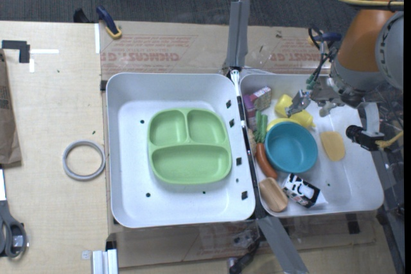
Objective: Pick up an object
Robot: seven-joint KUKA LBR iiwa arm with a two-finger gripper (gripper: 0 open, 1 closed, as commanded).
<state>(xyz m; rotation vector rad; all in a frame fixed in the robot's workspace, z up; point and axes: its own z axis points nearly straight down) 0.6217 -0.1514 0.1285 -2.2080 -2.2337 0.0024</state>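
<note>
The right bin (359, 192) holds a blue bowl (292, 147), a yellow block (284, 104) by its far rim, a pale yellow piece (333, 145), an orange sausage shape (265, 160), a tan wooden piece (273, 196), a black-and-white item (300, 190), a pink box (260, 98) and a green stick (261, 128). My gripper (300, 103) hangs low over the far part of this bin, just right of the yellow block and above the bowl's far edge. The grey arm with its orange band (361, 38) rises behind it on the right.
The left bin (122, 138) holds a green divided plate (189, 145). A metal post (237, 35) stands at the divider between the bins. On the bench to the left lie a grey ring (84, 159), scissors (11, 235) and a blue clamp (109, 21).
</note>
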